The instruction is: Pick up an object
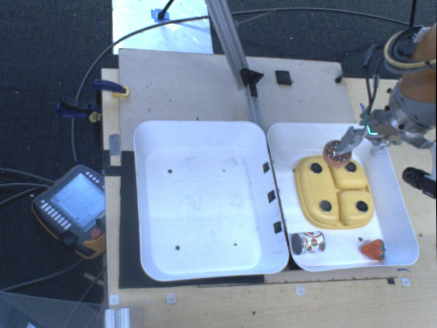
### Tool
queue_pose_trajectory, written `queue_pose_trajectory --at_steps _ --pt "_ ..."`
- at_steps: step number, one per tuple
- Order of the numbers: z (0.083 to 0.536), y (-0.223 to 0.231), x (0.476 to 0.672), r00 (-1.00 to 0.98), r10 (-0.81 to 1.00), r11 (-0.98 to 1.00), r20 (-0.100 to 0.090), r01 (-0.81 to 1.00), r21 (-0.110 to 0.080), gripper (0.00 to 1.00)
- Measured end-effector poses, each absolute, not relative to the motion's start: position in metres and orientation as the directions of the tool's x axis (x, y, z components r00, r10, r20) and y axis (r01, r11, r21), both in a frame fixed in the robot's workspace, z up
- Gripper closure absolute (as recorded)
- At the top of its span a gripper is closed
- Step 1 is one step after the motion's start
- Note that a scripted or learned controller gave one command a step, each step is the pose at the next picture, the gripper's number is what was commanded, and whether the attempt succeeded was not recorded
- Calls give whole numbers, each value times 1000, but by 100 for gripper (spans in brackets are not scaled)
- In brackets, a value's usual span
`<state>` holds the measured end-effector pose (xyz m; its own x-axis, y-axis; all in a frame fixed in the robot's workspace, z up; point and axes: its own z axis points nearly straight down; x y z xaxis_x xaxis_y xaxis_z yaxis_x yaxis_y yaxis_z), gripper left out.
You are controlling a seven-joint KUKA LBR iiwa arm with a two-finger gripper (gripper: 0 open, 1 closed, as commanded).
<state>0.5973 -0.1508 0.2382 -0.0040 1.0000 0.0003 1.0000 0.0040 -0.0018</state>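
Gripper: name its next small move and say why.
Probably a short straight lift. The gripper is at the small brown round object over the yellow tray's top edge in the right bin; raising would show whether it comes along.

Below me lay dark carpet crossed by cables. A tan board covered my bench, and a teach pendant rested left of it.

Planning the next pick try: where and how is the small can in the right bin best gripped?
The can lies on its side near the right bin's front-left corner. Probably come straight down and close across its round body mid-length; the yellow tray behind leaves room.
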Motion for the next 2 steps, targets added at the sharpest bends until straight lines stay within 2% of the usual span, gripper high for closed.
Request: queue_pose_trajectory --at_steps 1,2 --pt "240 -151 598 -5 1000 5 0 1000 2 0" --pt "185 -154 608 -3 1000 3 -1 1000 -1 0"
